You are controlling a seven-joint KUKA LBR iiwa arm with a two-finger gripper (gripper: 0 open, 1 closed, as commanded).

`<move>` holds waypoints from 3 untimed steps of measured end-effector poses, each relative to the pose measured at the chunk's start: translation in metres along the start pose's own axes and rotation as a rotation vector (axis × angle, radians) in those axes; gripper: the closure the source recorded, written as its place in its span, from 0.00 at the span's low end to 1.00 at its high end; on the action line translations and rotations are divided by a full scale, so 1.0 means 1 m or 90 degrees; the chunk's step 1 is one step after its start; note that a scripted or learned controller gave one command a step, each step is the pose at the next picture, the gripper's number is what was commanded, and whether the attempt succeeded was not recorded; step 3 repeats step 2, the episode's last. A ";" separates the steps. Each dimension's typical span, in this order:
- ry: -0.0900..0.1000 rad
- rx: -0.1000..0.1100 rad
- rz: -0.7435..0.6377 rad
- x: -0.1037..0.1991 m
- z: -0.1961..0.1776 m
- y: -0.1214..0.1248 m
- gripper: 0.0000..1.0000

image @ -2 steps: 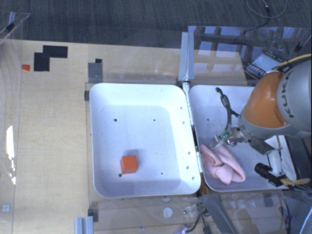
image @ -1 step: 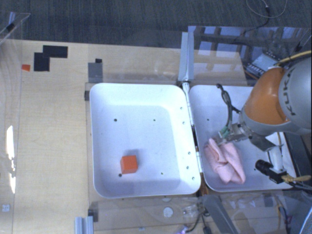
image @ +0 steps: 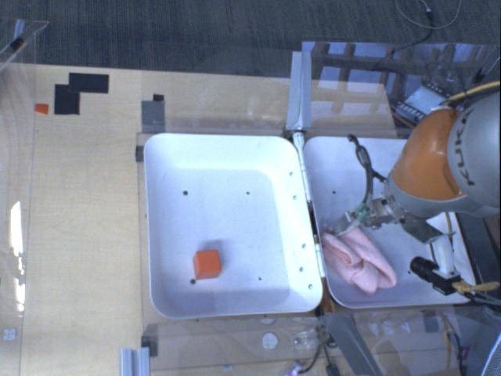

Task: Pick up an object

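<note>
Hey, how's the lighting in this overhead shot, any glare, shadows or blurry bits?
Camera view: even, bright light; the left bin shows soft shading along its near wall; the orange block is sharp-edged; glare streaks mark the clear panel at the left edge; the pink cloth looks slightly soft.

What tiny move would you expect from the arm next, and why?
Probably a short drop straight down onto the pink cloth. The gripper sits just above the cloth's upper edge in the right bin, while the orange block lies far off in the left bin.
</note>
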State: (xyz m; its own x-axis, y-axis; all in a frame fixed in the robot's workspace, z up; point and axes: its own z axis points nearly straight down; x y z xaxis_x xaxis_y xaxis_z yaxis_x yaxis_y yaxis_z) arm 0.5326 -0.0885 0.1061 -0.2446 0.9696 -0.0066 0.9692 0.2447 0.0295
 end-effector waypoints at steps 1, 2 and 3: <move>0.002 0.008 0.084 -0.007 0.014 0.004 0.00; 0.001 0.001 0.081 -0.006 0.001 0.008 1.00; 0.001 0.001 0.081 -0.006 0.001 0.008 1.00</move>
